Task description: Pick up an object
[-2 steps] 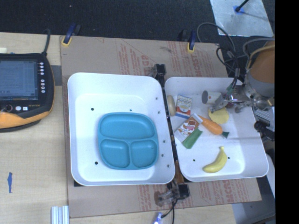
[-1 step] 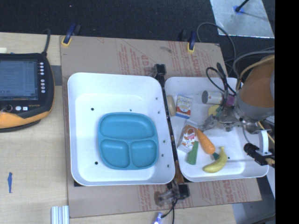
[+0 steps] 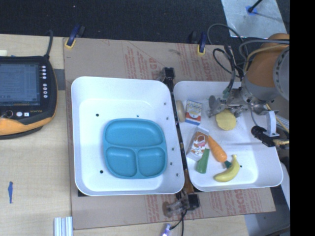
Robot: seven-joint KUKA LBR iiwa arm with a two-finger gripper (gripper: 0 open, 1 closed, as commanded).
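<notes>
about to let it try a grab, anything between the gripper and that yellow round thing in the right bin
Nothing visible does. The gripper sits right at the upper edge of the yellow round object in the right bin. The small carton and the carrot lie off to the sides, apart from it.

Glossy white plastic bins [image 3: 83, 132], matt blue tray [image 3: 134, 147]

The claw [image 3: 224, 105] hangs over the right bin's [image 3: 266, 178] far side, just above a round fruit [image 3: 226, 121]. Carrot [image 3: 216, 148] and banana [image 3: 228, 171] lie nearer; a divided tray [image 3: 134, 147] sits in the bin to its left [image 3: 83, 132].
</notes>
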